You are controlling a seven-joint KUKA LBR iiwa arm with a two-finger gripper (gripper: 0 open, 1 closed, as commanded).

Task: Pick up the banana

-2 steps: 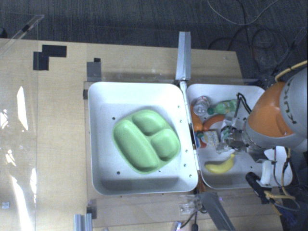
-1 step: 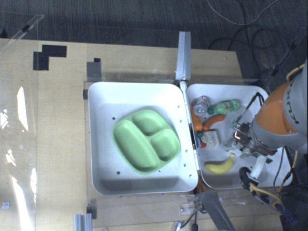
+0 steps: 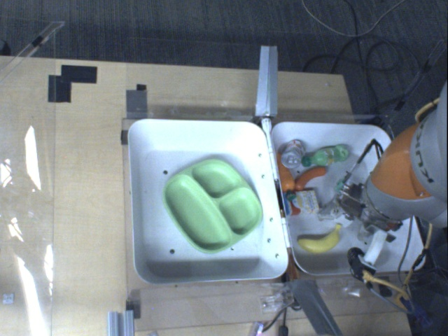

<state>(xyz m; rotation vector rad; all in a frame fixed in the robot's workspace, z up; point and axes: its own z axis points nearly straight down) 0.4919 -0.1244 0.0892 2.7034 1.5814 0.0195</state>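
Observation:
A yellow banana (image 3: 320, 241) lies near the front of the right bin (image 3: 364, 130), curved with its tip pointing up and to the right. My gripper (image 3: 337, 207) hangs low over the bin, just above and to the right of the banana's tip, close to it. The wrist and the orange-banded arm (image 3: 400, 176) cover the bin's right part. I see nothing held in the gripper.
The right bin also holds a clear bottle (image 3: 292, 151), a green bottle (image 3: 326, 155), an orange-red item (image 3: 308, 177) and a small carton (image 3: 303, 201) just left of the gripper. A green divided plate (image 3: 212, 203) lies in the left bin (image 3: 150, 187). Cables trail at the front right.

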